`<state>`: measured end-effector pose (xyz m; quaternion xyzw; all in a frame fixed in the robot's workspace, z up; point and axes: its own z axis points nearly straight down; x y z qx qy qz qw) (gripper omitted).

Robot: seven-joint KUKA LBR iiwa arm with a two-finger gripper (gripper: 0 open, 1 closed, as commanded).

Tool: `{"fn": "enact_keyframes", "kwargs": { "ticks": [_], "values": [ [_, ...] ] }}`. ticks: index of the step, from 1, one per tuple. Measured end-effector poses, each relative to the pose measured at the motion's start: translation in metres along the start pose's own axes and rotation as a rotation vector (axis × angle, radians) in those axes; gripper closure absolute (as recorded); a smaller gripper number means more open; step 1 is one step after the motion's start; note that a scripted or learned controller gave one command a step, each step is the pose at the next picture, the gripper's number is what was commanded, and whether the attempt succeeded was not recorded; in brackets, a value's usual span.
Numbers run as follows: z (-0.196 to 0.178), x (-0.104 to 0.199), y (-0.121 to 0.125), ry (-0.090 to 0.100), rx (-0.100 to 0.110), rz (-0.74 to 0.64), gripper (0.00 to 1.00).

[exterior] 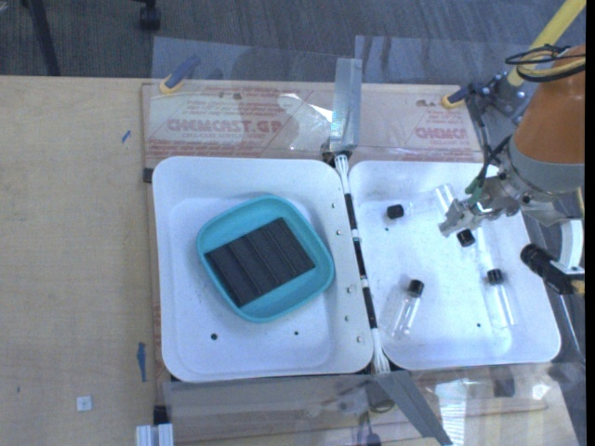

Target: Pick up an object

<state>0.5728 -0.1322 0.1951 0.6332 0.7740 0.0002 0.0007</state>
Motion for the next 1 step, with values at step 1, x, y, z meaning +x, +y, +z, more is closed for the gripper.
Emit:
{"fn": "enact_keyframes", "kwargs": {
  "ticks": [1],
  "values": [
    [-0.0417, 0.0528, 0.0191, -0.001, -0.001, 0.05, 1.0]
  ]
}}
